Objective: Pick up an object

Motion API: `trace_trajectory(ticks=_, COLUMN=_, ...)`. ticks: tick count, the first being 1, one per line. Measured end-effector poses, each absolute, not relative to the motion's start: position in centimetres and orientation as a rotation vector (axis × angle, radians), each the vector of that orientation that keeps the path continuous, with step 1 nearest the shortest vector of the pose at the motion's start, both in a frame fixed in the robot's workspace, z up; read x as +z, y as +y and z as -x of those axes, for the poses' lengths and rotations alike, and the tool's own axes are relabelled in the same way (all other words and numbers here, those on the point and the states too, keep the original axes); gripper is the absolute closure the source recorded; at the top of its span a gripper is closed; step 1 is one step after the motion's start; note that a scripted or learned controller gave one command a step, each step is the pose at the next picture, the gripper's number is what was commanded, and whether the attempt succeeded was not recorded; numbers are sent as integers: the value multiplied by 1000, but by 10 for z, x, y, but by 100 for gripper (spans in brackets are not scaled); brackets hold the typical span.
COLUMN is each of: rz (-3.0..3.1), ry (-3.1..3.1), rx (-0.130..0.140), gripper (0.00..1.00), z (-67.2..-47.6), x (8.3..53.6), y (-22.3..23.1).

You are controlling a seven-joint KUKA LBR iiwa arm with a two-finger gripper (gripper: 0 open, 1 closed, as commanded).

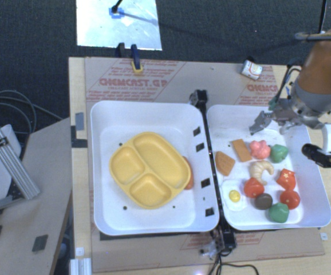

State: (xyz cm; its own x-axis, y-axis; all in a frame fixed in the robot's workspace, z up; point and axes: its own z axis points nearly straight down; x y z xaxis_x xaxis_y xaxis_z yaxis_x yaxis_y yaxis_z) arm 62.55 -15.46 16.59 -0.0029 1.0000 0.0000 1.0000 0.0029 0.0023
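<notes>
The right bin (pixel 314 211) holds several toy foods: a pink piece (pixel 260 149), a green pepper (pixel 279 152), an orange slice (pixel 241 149), an orange wedge (pixel 225 163), a croissant (pixel 261 168), a fried egg (pixel 234 196), red pieces (pixel 286 179), a tomato (pixel 253 187), a brown piece (pixel 263 200) and a green piece (pixel 278 212). My gripper (pixel 273 125) hangs over the bin's back part, just above and behind the pink piece. Its fingers stand open with nothing between them.
The left bin (pixel 108 211) holds a yellow three-compartment tray (pixel 148 169) with a red-orange piece (pixel 188 176) peeking out at its right edge. Black clips (pixel 200 148) line the divider between the bins. A small white object (pixel 251 69) and a yellow-blue clamp (pixel 136 59) lie behind the bins.
</notes>
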Motion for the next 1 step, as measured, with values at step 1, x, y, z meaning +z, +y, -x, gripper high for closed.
trace_trajectory(ticks=1, rz=-2221, ry=2226, rx=-1, gripper=0, z=-604, x=81, y=-144)
